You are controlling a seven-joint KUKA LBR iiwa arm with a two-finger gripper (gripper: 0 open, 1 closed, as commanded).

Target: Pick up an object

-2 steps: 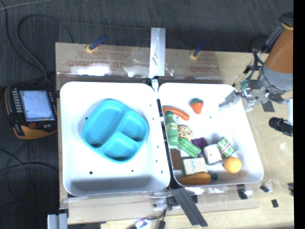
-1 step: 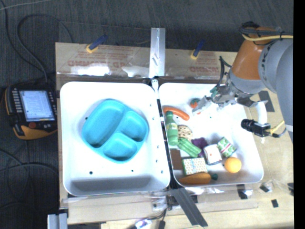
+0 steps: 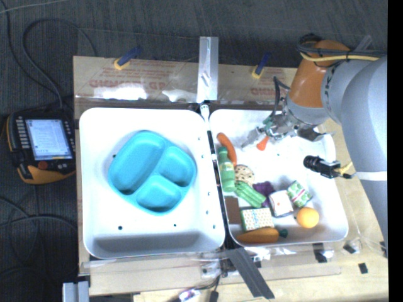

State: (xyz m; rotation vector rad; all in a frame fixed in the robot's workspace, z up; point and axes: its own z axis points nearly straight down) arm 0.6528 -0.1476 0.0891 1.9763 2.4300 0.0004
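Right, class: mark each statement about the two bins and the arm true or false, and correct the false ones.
1. The blue tray lies in the left bin. True.
2. The orange ball sits in the left bin. False: it is in the right bin, near its front right corner.
3. The gripper is over the right bin. True.
4. The green bottle lies beside the divider between the bins. True.
5. The arm reaches in from the left of the view. False: it comes from the right.
6. The handheld screen rests inside a bin. False: it lies on the floor, left of the bench.
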